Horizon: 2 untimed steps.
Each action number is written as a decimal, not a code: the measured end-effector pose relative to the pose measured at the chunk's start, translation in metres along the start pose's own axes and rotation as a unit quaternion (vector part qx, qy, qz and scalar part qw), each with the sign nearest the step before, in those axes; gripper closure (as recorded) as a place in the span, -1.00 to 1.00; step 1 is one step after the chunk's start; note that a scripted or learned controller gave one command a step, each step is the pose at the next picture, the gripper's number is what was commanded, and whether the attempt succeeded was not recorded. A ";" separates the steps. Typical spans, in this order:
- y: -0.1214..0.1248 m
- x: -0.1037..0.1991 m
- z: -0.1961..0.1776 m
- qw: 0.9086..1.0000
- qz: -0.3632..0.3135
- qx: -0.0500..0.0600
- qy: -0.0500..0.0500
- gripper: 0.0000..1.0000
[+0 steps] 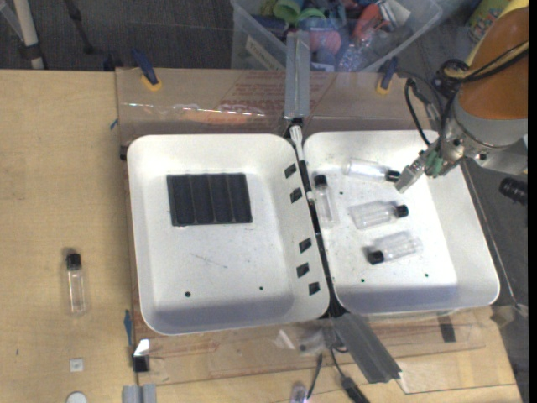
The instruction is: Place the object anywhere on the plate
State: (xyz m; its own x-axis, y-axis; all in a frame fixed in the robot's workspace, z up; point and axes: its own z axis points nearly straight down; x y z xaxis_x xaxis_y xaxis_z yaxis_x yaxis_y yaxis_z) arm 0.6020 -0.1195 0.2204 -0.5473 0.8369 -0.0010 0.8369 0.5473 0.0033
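Jaws state unclear, gripper tip just beside vial in right bin

Pale wooden surface, evenly lit. 2 shallow white bins side by side: left bin, right bin. Behind them a clear plastic crate of mixed colourful items on dark grey carpet. A white pole stands top left.
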 end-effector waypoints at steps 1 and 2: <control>0.021 0.042 -0.086 0.994 0.110 0.000 -0.001 1.00; 0.063 0.064 -0.082 0.998 0.061 0.000 -0.001 1.00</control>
State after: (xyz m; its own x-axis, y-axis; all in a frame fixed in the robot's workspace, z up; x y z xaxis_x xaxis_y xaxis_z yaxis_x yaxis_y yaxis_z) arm 0.6195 -0.0311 0.3030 -0.4416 0.8972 -0.0019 0.8972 0.4416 0.0038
